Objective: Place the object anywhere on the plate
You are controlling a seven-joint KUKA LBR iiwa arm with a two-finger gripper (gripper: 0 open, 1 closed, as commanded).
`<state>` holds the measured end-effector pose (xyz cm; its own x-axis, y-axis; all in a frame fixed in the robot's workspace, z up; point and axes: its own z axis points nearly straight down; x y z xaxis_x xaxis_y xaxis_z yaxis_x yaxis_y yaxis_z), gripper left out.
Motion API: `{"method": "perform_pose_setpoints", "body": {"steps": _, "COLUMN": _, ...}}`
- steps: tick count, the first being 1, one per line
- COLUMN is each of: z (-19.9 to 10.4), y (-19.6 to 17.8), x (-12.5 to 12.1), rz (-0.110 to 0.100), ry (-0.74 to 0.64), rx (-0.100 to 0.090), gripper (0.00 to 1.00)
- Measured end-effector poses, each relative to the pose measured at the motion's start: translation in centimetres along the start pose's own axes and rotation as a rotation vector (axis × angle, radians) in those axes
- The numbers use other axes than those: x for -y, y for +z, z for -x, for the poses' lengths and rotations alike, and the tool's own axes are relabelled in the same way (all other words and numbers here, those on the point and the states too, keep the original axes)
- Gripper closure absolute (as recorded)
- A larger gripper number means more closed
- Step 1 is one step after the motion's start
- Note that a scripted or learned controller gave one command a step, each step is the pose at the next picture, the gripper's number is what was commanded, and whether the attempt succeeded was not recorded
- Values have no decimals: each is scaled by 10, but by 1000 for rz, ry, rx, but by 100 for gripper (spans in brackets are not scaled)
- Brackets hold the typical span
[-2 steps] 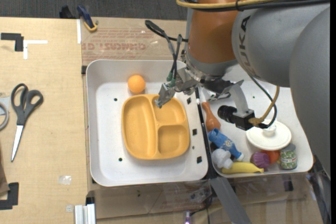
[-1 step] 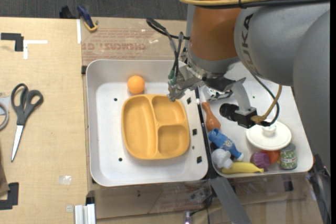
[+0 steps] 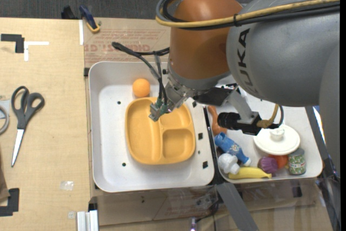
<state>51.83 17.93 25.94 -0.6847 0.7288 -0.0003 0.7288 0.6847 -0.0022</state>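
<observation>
The arm [image 3: 286, 57] is showing a bulky grey shell with dark "KUKA" lettering, and a rounded orange band [image 3: 203, 35] is sitting beside it. Black and yellow cables [image 3: 259, 8] are running across the shell above the lettering.

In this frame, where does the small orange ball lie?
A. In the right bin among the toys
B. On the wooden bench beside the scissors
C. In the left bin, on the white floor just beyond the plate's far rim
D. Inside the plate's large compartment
C. The orange ball rests on the left bin floor, beside the yellow plate and outside its rim.
</observation>
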Motion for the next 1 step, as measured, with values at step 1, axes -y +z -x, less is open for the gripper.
{"method": "perform_pose_setpoints", "body": {"steps": 1, "z": 0, "y": 0, "x": 0, "rz": 0, "ry": 1, "rx": 0, "gripper": 0}}
